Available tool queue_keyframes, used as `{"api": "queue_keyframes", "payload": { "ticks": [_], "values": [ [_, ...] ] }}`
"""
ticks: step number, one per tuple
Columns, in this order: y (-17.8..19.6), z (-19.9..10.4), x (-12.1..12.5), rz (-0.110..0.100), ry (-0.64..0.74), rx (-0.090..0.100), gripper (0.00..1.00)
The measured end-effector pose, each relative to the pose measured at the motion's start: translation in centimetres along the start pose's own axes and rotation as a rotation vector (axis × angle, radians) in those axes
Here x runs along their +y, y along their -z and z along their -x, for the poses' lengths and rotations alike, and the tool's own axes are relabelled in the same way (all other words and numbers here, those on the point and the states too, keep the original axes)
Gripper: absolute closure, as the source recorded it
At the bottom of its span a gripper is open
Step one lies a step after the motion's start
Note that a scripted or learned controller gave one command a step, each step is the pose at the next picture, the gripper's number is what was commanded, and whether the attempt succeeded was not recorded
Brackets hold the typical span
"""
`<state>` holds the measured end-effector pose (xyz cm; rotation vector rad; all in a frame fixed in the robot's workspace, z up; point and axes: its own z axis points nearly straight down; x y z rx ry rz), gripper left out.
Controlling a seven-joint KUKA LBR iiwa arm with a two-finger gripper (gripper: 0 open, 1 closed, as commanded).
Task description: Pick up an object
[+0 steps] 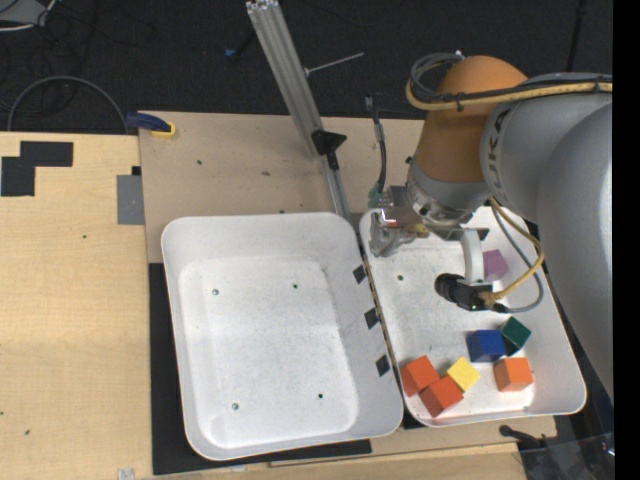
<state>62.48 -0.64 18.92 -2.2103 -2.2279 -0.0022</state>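
Arm reaches over the right bin, beside the left bin; its gripper sits near that bin's upper left corner, finger state impossible to tell. Blocks cluster at the near edge: blue, orange, red, yellow, green; purple lies apart

Obscured, as I read it: tool fingertips too small to judge; right bin far corner masked by the arm; purple block partly behind a cable; arm cut off at right.
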Motion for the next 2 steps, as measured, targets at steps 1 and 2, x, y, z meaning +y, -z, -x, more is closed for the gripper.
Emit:
{"api": "queue_keyframes", "payload": {
  "ticks": [1,2],
  "values": [
    [0.1,5.9,-1.4,-0.004,-0.013,-0.005,1.00],
    [0.0,-9.4,-0.1,-0.001,-0.001,0.000,1.00]
  ]
}}
